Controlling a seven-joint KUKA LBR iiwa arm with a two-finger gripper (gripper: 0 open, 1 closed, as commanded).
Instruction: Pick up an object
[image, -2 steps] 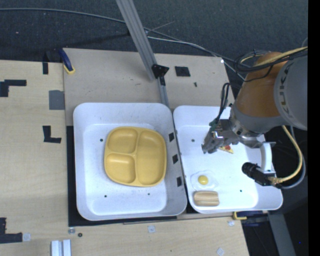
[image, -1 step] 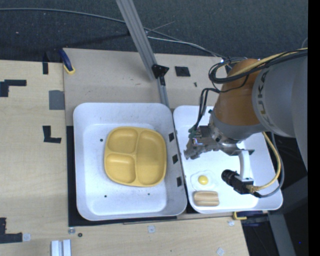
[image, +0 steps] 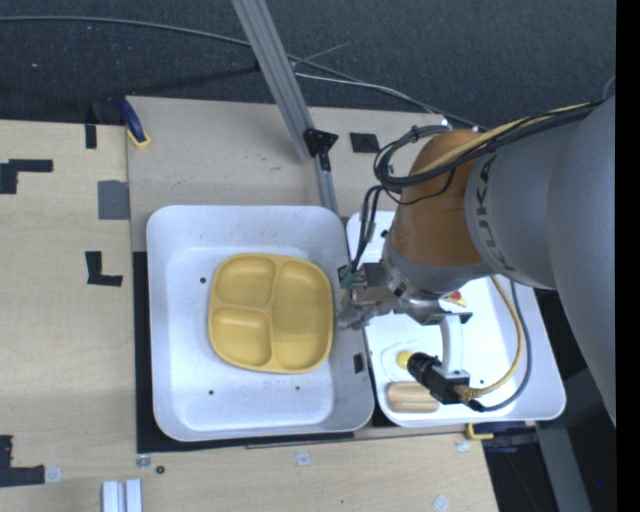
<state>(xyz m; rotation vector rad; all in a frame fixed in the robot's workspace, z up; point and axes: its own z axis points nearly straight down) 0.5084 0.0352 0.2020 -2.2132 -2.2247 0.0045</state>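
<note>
Two shallow white bins (image: 165, 300) sit side by side, holding one yellow divided plate (image: 270, 311) at left, one tan oblong object (image: 411, 398) at lower right, beneath one robot arm (image: 520, 200).

One fixed camera overhead — slanted down on both bins (image: 165, 300).

we see the yellow plastic sectioned plate (image: 271, 312) lying in the left white shallow bin (image: 180, 240). in the right white bin (image: 540, 395), near its front edge, lies a tan rounded block (image: 411, 398), below the grey arm (image: 500, 200).
</note>
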